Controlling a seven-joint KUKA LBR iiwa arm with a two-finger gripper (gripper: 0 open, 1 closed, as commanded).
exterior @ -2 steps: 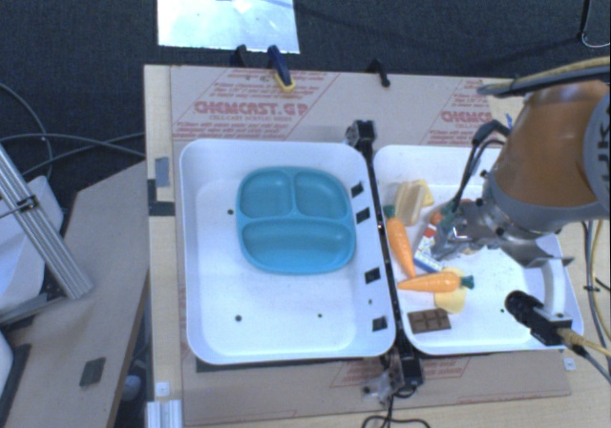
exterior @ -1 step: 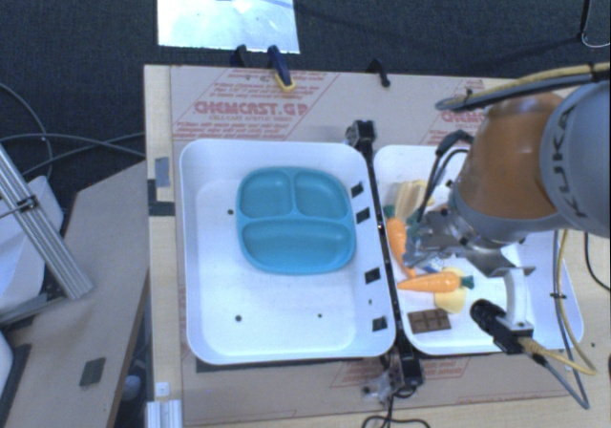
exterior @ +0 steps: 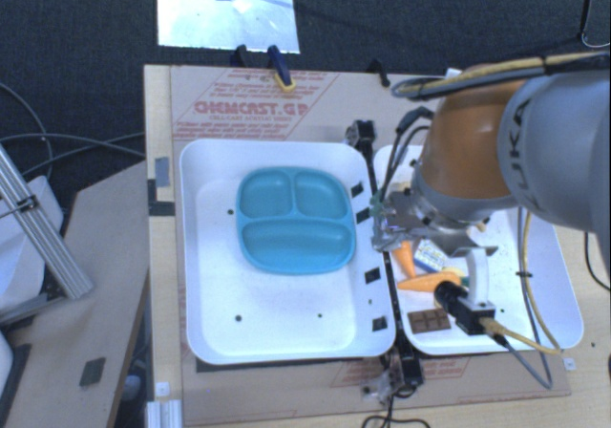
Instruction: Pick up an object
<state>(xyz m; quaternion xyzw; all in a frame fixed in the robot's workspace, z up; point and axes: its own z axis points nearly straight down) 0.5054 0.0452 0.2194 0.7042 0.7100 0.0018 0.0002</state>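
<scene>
Gripper (exterior: 434, 259) state unclear, low in right bin (exterior: 563, 311) nr inner edge, beside orange object (exterior: 431, 281)

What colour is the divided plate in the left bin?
Light blue plate, clearest in the camera view.

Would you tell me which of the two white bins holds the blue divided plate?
The left bin; the blue plate lies in it, while the right bin sits under the arm.
</scene>
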